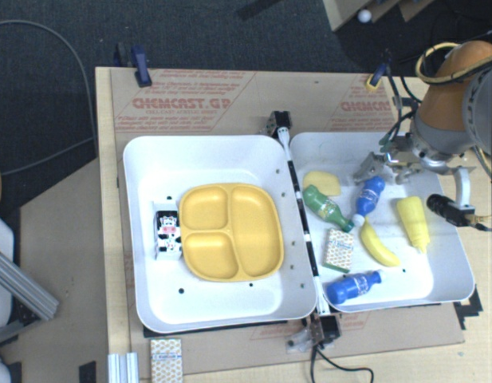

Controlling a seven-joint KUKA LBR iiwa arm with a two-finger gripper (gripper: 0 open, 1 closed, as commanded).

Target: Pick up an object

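Note:
The right bin (445, 282) holds several objects: a blue bottle (370, 196), a green bottle (325, 207), a pale yellow lump (325, 183), a yellow squeeze bottle (413, 222), a banana (379, 246), a small patterned box (339, 250) and a second blue bottle (353, 286). My gripper (387, 171) hangs over the bin's back part, just above the cap end of the first blue bottle. It is open, with nothing between its fingers. The arm (449, 102) comes in from the upper right.
In the left bin (150, 166) lie a yellow divided plate (230, 231) and a small black-and-white box (167, 231). A black part of the arm (449, 208) juts over the right bin's right side. A small carton (166, 359) lies on the bench in front.

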